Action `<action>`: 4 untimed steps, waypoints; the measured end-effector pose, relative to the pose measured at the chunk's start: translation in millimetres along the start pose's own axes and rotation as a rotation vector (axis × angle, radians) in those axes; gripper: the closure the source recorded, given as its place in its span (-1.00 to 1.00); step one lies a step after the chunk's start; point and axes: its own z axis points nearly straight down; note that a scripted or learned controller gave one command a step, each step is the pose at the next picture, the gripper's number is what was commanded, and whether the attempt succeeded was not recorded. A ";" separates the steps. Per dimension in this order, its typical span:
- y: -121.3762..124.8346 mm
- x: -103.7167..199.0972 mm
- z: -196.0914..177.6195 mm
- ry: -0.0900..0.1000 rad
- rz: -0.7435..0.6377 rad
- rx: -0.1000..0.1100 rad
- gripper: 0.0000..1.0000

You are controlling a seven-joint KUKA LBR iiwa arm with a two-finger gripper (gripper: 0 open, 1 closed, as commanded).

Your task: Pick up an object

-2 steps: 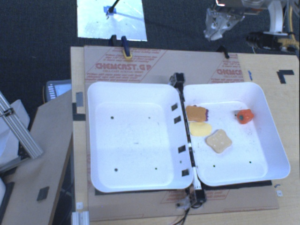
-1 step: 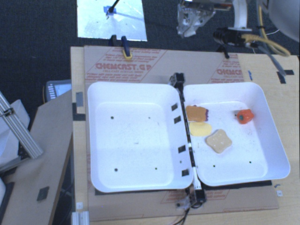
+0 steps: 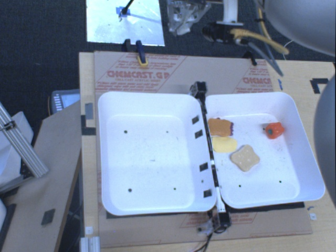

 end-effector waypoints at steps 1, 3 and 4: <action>0.4 49.2 -7.4 0.000 0.002 0.001 1.00; 0.8 46.1 -46.5 -0.002 0.004 0.002 -1.00; 0.7 46.6 -58.3 -0.001 0.001 -0.001 1.00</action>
